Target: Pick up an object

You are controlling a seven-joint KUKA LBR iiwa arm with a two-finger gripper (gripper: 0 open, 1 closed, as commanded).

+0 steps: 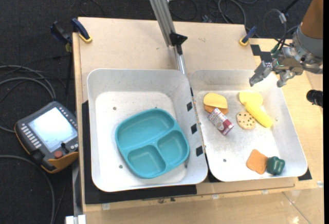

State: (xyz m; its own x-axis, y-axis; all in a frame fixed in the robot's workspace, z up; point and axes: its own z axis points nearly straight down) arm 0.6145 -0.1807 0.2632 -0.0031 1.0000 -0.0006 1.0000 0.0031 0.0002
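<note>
Black matting and loose cables surround your tabletop (pixel 128 43), where the right bin (pixel 288 130) carries every candidate: yellow banana (pixel 257 109), cookie (pixel 246 120), red-and-white can (pixel 220 120), yellow wedge (pixel 215 100), orange piece (pixel 256 161) and green pepper (pixel 275 165), scattered loosely with room for a grasp. Beside them, the left bin (pixel 103 89) carries a teal divided tray (pixel 151 142). Your claw (pixel 271 75) hovers above the right bin's far edge, fingers apparently spread, gripping nothing.
</note>
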